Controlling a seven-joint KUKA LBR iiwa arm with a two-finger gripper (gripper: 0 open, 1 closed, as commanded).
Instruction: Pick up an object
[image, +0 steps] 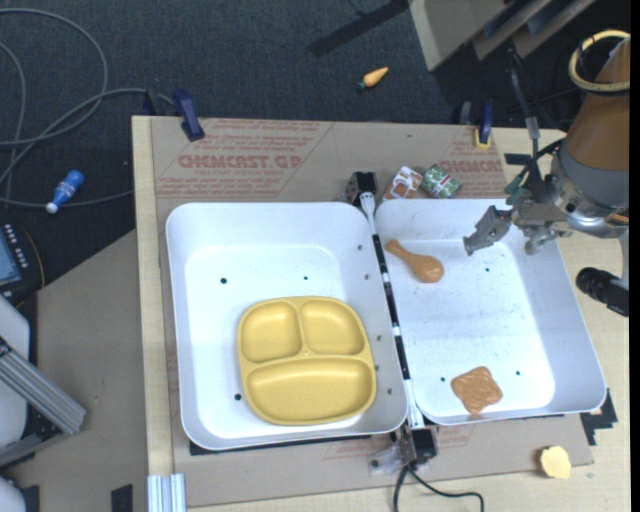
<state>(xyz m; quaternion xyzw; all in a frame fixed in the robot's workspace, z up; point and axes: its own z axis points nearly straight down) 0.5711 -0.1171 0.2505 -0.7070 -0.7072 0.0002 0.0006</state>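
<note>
A yellow three-compartment plastic plate was set in the left white bin, toward its near edge. In the right white bin, a tan drumstick-shaped toy was placed near the far left corner, a brown lumpy piece near the near edge.

A tan toy drumstick lies flat in the right bin's upper left, thin end toward the divider. A brown, lumpy toy food piece rests near that bin's front edge.

gripper: over right bin's far edge
drumstick: just left of it, below
brown piece: well below it
yellow plate: far left, left bin
</note>
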